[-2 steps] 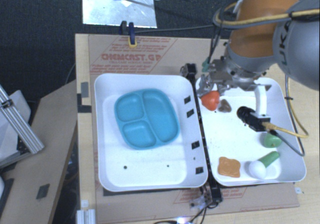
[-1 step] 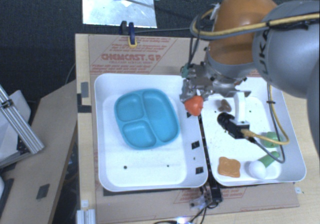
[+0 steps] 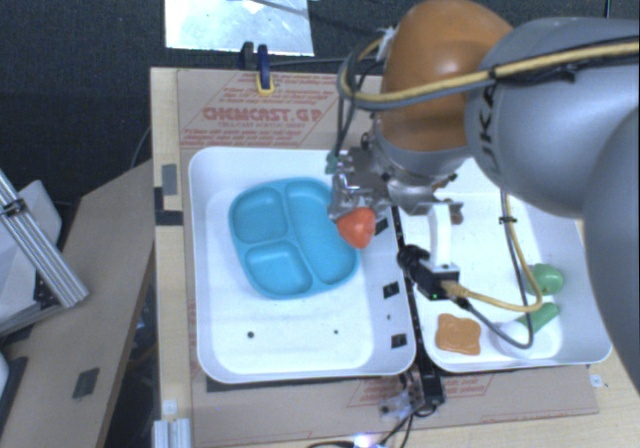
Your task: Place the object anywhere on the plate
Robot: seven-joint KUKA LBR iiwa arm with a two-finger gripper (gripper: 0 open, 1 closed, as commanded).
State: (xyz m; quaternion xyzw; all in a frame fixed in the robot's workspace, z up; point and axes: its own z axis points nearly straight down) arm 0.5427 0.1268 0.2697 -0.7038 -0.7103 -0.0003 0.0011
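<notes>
Now, nearest me at the front of the right bin (image 3: 590,341) I see an orange piece (image 3: 459,334) lying flat, and a little further back two green pieces (image 3: 545,296) against the right wall, partly under the arm (image 3: 560,116). None of these are in play as far as I can judge.

Moving back, the left bin (image 3: 215,336) carries the blue plate (image 3: 290,236), a divided one with three wells, lying toward the bin's far half. At the plate's right rim hangs the red object (image 3: 356,227), roundish, tucked directly under the pincer (image 3: 352,204). It sits at or just over the plate's edge, close to the wall between the two bins. I cannot tell whether the pincer is clenched on it or released: the wrist body hides the fingers, and the object may be lifted or merely resting under them.

My worry is the position. If the object is let go here, I judge it could land on the rim and not in a well, then roll off into the bin or tip against the dividing wall. Being round, it will not stay put on a slope. A shift leftward over the plate would be safer.

Furthest back, cardboard (image 3: 260,106) covers the counter, with a clamp (image 3: 263,66) at its far edge.
</notes>
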